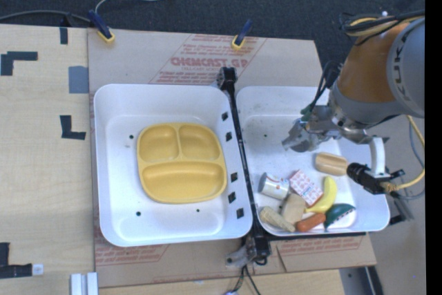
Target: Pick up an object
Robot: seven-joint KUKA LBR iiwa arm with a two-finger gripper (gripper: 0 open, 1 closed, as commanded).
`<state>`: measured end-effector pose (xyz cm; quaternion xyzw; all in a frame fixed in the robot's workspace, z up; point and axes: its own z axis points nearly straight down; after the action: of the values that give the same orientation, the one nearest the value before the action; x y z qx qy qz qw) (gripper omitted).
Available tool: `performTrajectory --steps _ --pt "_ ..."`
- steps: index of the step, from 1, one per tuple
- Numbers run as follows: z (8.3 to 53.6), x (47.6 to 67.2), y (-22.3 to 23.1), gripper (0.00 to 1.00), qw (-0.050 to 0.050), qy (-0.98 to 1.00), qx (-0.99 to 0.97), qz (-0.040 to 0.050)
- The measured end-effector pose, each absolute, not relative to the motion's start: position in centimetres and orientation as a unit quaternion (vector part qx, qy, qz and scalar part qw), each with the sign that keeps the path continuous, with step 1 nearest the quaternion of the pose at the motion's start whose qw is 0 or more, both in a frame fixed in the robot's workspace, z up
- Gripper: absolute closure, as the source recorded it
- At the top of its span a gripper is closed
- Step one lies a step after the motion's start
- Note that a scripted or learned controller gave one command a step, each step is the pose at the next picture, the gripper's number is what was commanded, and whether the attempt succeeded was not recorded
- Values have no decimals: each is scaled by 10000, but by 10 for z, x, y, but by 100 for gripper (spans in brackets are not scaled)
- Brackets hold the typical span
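Jaws [298, 140] hung over bare floor in the right bin [276, 101], right of centre in the frame — whether apart or together, I could not tell. Nothing sat between them. Toy food lay heaped at lower right; the bread roll [331, 164], slightly apart, looked the cleanest pick. A banana [325, 194] crowded its neighbours. The yellow tray [181, 162] filled the left bin [110, 169].

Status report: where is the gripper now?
Gripper above right bin, nothing visibly held. Toy food pile in the bin's near corner. Nothing in the way.
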<state>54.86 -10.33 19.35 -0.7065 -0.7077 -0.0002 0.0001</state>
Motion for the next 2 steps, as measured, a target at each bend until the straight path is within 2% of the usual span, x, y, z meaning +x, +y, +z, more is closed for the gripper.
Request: performTrajectory --steps 1,2 --pt "224 520 -47 100 8 -7080 -7062 1" --pt "238 484 -16 100 10 -7080 -7062 3"
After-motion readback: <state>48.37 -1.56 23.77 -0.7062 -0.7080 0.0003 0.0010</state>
